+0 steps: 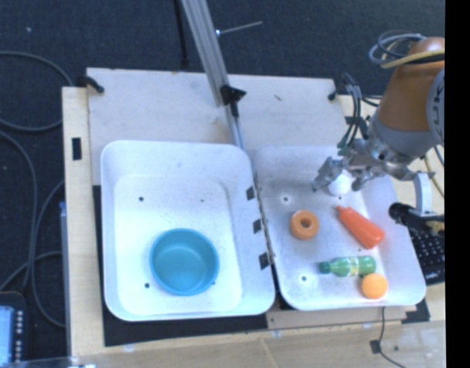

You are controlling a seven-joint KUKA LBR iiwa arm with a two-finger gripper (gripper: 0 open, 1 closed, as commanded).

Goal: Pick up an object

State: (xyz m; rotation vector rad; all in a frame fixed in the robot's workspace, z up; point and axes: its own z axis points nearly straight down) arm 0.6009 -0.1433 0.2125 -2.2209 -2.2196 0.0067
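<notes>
Fingers: the gripper (340,179) hangs over the right bin (284,167), its fingers (323,176) spread apart with a small white object (341,182) between them; whether they press on it I cannot tell.
White object: just above the upper tip of the orange carrot (360,226), seemingly resting on the bin floor rather than lifted.
Carrot: lies at a slant, the likeliest other target.
Orange ring (304,225): left of the carrot, apart from it.
Green bottle (348,266): on its side below the carrot.
Orange ball (374,285): just below the bottle's right end.
Blue bowl (185,261): far left of the carrot, in the left bin (142,159) on the worktop (158,98).
Risk: a small, rounded piece may squirt out as the fingers close, or one finger may clip the carrot tip and nudge it.
</notes>
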